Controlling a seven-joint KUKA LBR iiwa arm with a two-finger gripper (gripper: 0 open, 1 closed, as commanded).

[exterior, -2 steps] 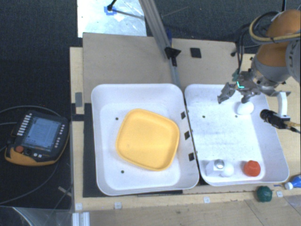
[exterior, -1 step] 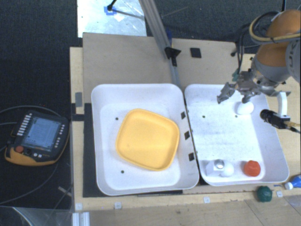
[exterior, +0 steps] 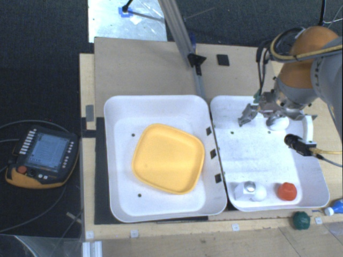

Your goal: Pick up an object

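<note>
- My gripper [exterior: 261,113] hangs over the far part of the right bin [exterior: 236,159], reaching in from the right.
- I cannot tell how the gripper is set; nothing shows between its tips.
- A red object [exterior: 287,191] lies at the near edge of the right bin, well apart from my gripper.
- Just left of it sit a white ball [exterior: 260,194] and a small grey piece [exterior: 249,186], touching each other.
- A yellow plate [exterior: 168,158] fills the middle of the left bin [exterior: 120,116].
- A green ball [exterior: 300,220] lies on the bench outside the right bin's near corner.
- A pendant [exterior: 41,155] rests on the floor to the left.
</note>
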